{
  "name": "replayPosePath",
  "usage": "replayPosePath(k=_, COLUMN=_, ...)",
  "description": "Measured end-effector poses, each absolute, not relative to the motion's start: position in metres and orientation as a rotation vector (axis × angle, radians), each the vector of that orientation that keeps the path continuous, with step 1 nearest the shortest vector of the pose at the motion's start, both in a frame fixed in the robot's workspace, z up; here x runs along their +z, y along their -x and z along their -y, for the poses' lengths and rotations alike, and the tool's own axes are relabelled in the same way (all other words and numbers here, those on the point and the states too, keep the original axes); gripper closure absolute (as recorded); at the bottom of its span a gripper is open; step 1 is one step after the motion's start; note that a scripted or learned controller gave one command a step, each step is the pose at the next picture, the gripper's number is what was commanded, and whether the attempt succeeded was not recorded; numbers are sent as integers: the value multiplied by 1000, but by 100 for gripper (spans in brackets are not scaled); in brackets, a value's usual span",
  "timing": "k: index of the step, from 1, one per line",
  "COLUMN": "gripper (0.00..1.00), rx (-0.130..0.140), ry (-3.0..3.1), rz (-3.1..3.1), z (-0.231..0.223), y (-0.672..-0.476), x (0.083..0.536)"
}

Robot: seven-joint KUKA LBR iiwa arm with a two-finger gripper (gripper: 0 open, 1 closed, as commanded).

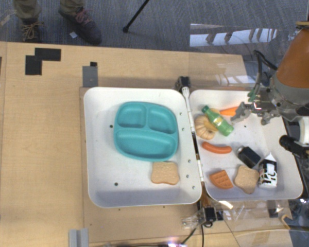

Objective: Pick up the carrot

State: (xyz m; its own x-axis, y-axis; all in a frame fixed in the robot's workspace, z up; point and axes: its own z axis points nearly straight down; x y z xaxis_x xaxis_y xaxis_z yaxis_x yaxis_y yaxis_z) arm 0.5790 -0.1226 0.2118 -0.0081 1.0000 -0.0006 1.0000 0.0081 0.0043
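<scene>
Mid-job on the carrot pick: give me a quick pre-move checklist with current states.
1. Carrot located in right bin: ok.
2. Hand near carrot's right end: ok.
3. Carrot between the hand's grasping parts: cannot tell.
4. Green bottle crowds carrot's left end: not ok.
5. Carrot top unobstructed: ok.
6. Left bin items, teal tray and toast, away from the pick: ok.

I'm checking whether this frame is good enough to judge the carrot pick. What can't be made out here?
- Small orange carrot, camera view: its left end is hidden by the green plastic bottle.
- Tool, camera view: blurred and small beside the carrot; whether it touches or grips the carrot cannot be told.
- Grey arm with orange band, camera view: cut off by the right edge.
- Black-and-white carton, camera view: its print is too small to read.
</scene>
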Motion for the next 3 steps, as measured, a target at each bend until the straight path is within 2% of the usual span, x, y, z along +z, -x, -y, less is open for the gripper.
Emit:
replayPosePath(k=1, gripper=0, rx=5, ry=-1946, rz=-2456, z=120, y=-647, x=207)
replayPosePath(k=2, gripper=0, rx=7, ry=-1961, rz=-2436, z=158, y=-645, x=100)
replayPosePath(k=3, gripper=0, rx=-19, ry=-2292, rz=-2176, z=186, y=-666, x=85)
